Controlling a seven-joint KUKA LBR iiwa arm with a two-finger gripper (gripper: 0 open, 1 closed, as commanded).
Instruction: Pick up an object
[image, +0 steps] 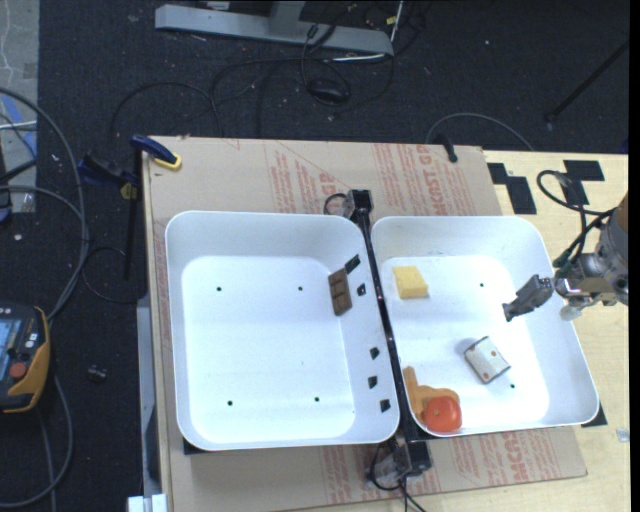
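Nearest the camera: orange-red round object (441, 411) with a tan-orange handle-like part running up from it, lying in the near left corner of the right bin (560, 262), against the divider wall. Glossy red top, looks like a toy or small tool, cannot tell which.

Grey-white boxy object (485, 359), small, with a dark stripe or clip across it, tilted, on the right bin's floor, toward the near half, roughly mid-width. Well apart from the red object.

Yellow square block (410, 281), sponge-like, flat, in the far left part of the right bin, just beside the divider.

Left bin (190, 240): a dark brown bar (340, 294), segmented like a chocolate piece, leaning near its right wall, far half. A small dark piece (351, 266) just above it. Floor shows small dark dots.

Black clips run down the seam between the bins.

Gripper (524, 298) over the right bin's right edge, mid-depth, dark fingers angled toward the bin's interior. Nothing between the fingers; whether they are spread or closed cannot be told at this angle. It is near but not touching the grey-white boxy object.

Bins sit on a cardboard sheet (300, 165) with red printing, partly readable as "KOT" and mirrored letters; rest illegible. Blue-yellow clamp (155, 152) at the cardboard's far left corner.
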